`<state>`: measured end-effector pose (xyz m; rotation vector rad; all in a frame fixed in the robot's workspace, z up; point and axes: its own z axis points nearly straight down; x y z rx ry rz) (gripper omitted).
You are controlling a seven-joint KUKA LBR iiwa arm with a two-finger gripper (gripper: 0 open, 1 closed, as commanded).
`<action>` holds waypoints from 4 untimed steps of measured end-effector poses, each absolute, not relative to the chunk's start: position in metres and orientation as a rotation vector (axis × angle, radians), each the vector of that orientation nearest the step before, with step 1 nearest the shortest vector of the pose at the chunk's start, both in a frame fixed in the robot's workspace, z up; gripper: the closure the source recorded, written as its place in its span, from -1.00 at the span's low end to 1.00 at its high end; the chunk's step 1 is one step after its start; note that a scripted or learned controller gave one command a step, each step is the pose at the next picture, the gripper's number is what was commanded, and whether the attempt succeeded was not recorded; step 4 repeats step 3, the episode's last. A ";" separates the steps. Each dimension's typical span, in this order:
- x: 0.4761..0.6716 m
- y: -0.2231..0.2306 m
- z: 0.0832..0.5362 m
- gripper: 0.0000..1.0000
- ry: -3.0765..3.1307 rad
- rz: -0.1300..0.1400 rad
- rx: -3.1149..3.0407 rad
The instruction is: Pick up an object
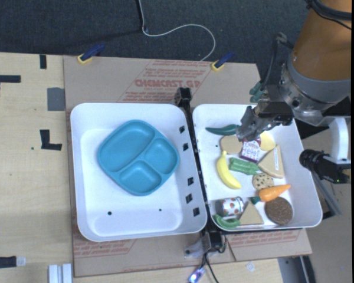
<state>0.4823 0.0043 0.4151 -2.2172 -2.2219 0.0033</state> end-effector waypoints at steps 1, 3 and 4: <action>0.484 0.058 0.397 1.00 -2.224 0.004 -2.216; 0.487 0.148 0.427 1.00 -2.226 0.004 -2.214; 0.487 0.148 0.427 1.00 -2.226 0.004 -2.214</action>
